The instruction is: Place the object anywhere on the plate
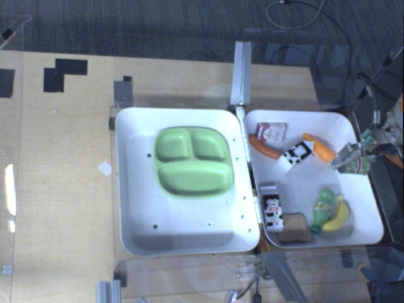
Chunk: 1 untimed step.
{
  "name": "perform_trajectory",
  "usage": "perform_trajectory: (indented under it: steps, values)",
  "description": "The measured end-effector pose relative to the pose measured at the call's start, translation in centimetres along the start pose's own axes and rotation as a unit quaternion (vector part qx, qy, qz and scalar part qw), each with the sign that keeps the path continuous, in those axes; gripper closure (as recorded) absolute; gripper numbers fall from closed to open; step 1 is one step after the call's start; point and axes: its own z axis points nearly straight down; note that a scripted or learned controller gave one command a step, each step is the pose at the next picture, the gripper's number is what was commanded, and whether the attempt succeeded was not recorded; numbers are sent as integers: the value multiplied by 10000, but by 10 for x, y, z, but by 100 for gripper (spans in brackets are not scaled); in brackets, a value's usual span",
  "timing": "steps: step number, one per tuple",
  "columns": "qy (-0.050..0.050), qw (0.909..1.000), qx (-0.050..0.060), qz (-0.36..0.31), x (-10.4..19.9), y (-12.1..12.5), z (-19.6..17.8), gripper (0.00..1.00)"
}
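Hovering at the right bin's (372, 229) right rim, the gripper (353, 160) carries nothing we can confirm; its opening we cannot tell. Nearest candidate, the carrot (319, 148), lies just left, pointing far-left; the green plate (192, 161) sits well left.

Green plate (192, 161) in white bin (136, 188); orange carrot (319, 148), yellow banana (337, 214).

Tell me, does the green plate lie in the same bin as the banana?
No, the green plate lies in the left bin, the banana in the right bin.
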Motion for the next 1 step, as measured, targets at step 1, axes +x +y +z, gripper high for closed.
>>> perform_trajectory:
  steps: [1]
  values:
    - [7, 9942, 6, -1074, 54, 21, 41, 100]
